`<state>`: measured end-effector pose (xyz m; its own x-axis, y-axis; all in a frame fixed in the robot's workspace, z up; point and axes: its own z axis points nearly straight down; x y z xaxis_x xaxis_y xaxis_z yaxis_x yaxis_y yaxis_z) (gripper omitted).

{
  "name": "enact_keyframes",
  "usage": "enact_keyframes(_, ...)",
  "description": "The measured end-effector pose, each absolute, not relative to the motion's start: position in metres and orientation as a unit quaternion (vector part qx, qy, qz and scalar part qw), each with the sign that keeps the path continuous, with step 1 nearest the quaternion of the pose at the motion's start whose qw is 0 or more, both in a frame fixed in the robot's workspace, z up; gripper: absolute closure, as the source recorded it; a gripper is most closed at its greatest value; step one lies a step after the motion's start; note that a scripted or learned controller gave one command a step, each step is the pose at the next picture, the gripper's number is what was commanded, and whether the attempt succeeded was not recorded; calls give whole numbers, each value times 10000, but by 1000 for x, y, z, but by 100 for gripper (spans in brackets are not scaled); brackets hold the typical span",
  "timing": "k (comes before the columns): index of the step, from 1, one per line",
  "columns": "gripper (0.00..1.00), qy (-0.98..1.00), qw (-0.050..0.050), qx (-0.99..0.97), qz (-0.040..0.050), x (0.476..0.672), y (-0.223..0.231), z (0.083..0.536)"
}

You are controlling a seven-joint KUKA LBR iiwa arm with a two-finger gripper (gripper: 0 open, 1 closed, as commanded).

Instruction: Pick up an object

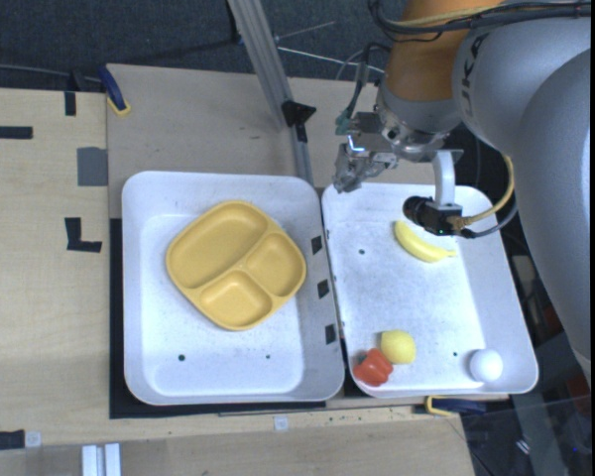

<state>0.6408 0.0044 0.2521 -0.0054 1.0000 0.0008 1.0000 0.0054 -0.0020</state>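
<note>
A yellow banana [421, 243] lies in the right bin [416, 296] near its far edge. At that bin's near edge sit a yellow lemon-like fruit [398, 346], a red fruit [374, 367] touching it, and a white ball [486, 365] in the near right corner. My gripper [354, 172] hangs over the far left corner of the right bin, well left of the banana, with nothing seen between its fingers.
The left bin [149, 266] holds a yellow three-compartment plate [235, 264]. A grey metal bar [263, 58] slants down to the gap between the bins. A black cable fitting [431, 214] sits just above the banana. The grey arm fills the upper right.
</note>
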Motion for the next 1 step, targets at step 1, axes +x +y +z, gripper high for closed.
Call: enact_keyframes(1, 100, -7094, 9, -7048, 1, 638, 57, 253)
